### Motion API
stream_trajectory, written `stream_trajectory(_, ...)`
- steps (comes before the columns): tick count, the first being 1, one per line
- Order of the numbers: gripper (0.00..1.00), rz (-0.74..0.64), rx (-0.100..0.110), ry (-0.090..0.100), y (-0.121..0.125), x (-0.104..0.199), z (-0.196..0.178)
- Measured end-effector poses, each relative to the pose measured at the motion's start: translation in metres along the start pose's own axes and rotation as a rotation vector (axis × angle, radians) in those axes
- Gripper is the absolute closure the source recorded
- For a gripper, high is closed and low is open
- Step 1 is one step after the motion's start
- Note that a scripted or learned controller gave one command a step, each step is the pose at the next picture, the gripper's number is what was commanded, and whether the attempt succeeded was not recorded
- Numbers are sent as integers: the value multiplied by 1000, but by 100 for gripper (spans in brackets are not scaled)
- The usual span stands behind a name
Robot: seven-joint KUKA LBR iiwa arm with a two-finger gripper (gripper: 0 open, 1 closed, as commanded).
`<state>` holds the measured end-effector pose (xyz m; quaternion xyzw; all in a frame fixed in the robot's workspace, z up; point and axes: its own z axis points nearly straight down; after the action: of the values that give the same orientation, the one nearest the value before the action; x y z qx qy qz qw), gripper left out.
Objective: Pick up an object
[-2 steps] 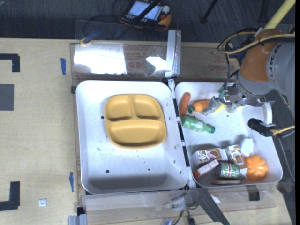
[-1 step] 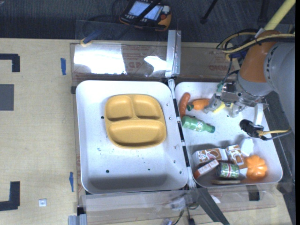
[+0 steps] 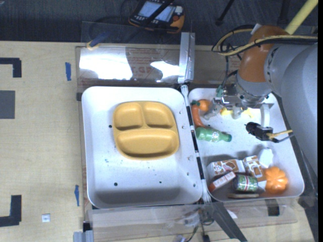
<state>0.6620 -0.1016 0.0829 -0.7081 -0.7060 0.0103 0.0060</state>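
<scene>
The pincer (image 3: pixel 221 105) is closely hemmed at the right bin's (image 3: pixel 292 160) far end. An orange carrot-like piece (image 3: pixel 200 111) lies just to its view-left, a small yellow thing (image 3: pixel 235 113) just to its view-right, and a green bottle (image 3: pixel 213 134) lies crosswise just nearer the camera. Past the bottle runs a bare strip of floor, then cartons (image 3: pixel 225 168), a can (image 3: pixel 246 184) and an orange pumpkin (image 3: pixel 275 180) crowd the near end. Well to view-left, the left bin (image 3: pixel 101 175) has open floor around a yellow divided plate (image 3: pixel 146 128).
</scene>
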Motion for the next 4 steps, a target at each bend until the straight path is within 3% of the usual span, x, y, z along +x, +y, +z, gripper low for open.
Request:
stream_trajectory(1,100,-2,4,0,0,0,-7)
stream_trajectory(2,100,21,-14,8,-9,-14,-20)
stream_trajectory(3,100,-186,-20,4,-4,-14,-114)
stream_trajectory(4,0,-186,-20,4,-4,-14,-114)
